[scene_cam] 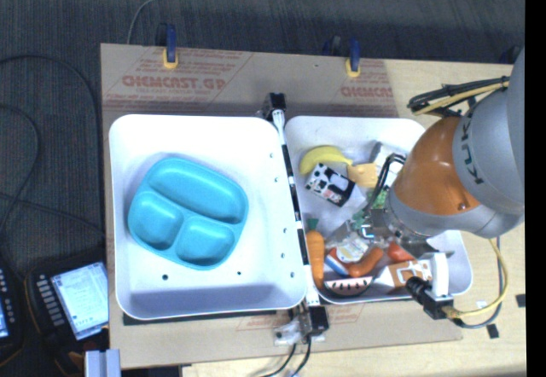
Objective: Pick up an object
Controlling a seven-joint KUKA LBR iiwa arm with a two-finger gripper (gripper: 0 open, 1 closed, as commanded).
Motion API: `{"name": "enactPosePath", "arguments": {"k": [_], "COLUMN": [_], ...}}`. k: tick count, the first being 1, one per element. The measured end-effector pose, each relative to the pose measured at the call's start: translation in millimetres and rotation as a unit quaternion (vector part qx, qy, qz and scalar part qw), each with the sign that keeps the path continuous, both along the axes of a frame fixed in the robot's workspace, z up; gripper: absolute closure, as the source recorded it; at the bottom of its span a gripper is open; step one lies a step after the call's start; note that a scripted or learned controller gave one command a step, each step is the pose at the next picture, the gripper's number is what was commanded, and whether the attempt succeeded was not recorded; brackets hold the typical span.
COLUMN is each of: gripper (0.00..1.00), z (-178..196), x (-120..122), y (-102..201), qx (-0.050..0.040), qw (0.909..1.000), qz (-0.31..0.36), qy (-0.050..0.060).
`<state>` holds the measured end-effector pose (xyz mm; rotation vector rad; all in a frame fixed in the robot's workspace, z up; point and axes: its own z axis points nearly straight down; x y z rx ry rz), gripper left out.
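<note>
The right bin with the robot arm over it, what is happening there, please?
The grey and orange arm reaches in from the right and hangs low over the right bin, which holds a jumble of small items, among them a yellow banana and an orange carrot. Its body hides the gripper, so a grasp cannot be confirmed. The left bin holds a blue divided tray, untouched.

A light blue tray [188,211] lies in a white bin [136,141]; beside it, a yellow banana [322,156] and orange carrot [316,253].

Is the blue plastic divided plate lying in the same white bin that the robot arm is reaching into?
No, the blue plastic divided plate lies in the left white bin, while the arm reaches into the right one.
</note>
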<state>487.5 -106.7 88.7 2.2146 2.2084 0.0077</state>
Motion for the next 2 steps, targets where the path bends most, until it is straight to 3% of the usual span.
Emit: {"name": "enactPosePath", "arguments": {"k": [1,2], "gripper": [1.00,0.00], "z": [10.4,10.2], "x": [1.2,1.0], "y": [0.3,0.4], "qx": [0.0007,0.0006], "qw": [1.0000,1.0000], "qz": [0.000,0.000], "qy": [-0.001,-0.001]}}
